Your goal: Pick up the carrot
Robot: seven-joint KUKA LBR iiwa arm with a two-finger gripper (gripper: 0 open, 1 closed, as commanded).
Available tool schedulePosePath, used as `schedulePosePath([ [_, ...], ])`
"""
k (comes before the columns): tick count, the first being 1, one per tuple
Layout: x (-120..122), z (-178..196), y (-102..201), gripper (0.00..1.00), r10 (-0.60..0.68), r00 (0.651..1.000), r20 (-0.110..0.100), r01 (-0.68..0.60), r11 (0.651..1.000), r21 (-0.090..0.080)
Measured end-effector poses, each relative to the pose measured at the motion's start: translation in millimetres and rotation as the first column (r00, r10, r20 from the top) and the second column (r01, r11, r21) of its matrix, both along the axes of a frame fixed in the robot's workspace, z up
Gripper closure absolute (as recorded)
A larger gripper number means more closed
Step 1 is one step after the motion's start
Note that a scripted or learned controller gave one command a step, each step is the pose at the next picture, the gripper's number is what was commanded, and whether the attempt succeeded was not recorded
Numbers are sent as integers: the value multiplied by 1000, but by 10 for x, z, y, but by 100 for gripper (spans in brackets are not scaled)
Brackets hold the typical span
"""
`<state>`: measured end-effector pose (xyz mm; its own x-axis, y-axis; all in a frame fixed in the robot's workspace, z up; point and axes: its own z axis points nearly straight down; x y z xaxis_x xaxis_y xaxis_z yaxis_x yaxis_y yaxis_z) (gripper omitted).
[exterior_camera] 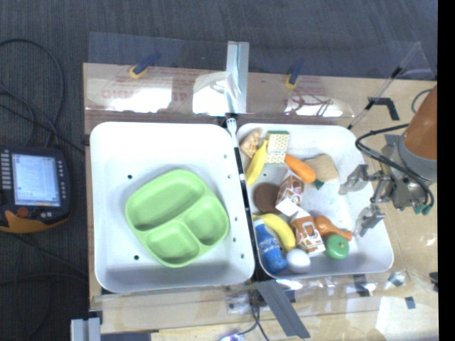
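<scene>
Carrot [300, 168], you'll note, lies between cracker box [277, 144] and bread [324, 166]; gripper [361, 197] hovers well right, fingers seemingly spread, empty.

— What do you look like from up there?

— My arm [425, 130] ends in a rounded orange band above a grey wrist. Black cables [377, 155] loop around it.

— And the working end?

— My gripper [361, 199] is bare grey metal, with two slim fingers [353, 180] and a small teal fitting at its side.
</scene>
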<state>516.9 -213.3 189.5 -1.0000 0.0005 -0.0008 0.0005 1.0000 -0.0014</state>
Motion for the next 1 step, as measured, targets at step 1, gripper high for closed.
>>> schedulePosePath([
  [1, 209, -977, 133, 0, 196, 980, 12, -196, 981, -7],
])
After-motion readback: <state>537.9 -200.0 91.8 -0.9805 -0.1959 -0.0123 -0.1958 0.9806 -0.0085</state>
